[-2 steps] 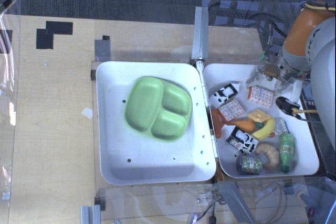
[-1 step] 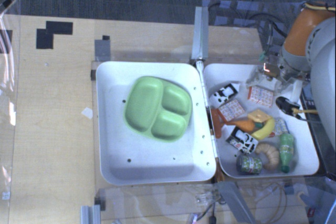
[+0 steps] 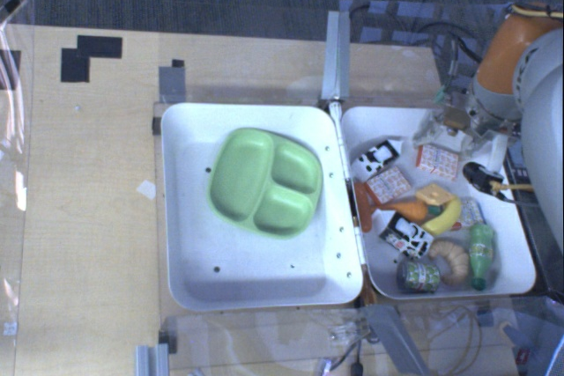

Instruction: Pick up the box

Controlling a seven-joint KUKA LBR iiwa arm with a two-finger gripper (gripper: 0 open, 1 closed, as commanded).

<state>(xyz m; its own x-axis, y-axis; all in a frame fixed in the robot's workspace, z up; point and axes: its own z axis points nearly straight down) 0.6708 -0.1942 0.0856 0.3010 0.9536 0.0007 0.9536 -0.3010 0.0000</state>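
The box [image 3: 438, 160] (white with a red pattern) sits in the right bin [image 3: 520, 273], up by its far wall, just behind the banana [image 3: 443, 216]. The gripper [image 3: 456, 121] is just behind the box, and I can't tell how its jaws stand.

Two shallow white bins on the bench: left bin [image 3: 181, 189] and right bin [image 3: 520, 273].

Left bin: one green sectioned tray [image 3: 264, 180], three compartments.

Right bin, counted:
- Two black-and-white cow-patterned items [image 3: 377, 157] and [image 3: 405, 235].
- Two patterned red-and-white boxes [image 3: 389, 184] and [image 3: 438, 161].
- One banana [image 3: 445, 217].
- One croissant [image 3: 451, 258].
- One green bottle [image 3: 480, 255].
- One green can [image 3: 418, 276].
- One carrot-like orange item [image 3: 407, 210].
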